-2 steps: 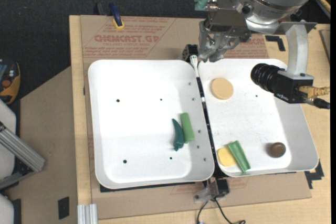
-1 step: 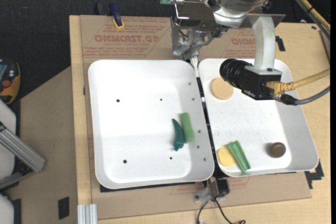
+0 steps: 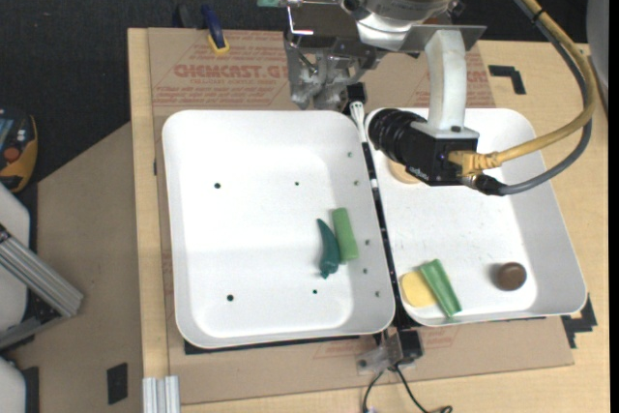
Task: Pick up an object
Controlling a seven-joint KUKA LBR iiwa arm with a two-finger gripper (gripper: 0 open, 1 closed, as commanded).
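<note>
The left white bin (image 3: 203,208) holds a light green block (image 3: 344,233) with a dark teal piece (image 3: 330,254) lying against its left side, near the bin's right wall. In the right bin (image 3: 546,227) a yellow piece (image 3: 415,287) and a green stick (image 3: 441,288) lie together at the near left corner, and a brown ball (image 3: 510,277) sits near the front right. My gripper (image 3: 324,84) hangs at the far edge of the left bin, by the back right corner, well away from all the objects. Nothing shows in it.
A black cylinder (image 3: 414,146) on a white bracket hangs from the wrist over the right bin's far left part, with a tan hose (image 3: 542,142) looping right. A blue clamp (image 3: 215,29) sits on the cardboard base (image 3: 222,63) behind the left bin.
</note>
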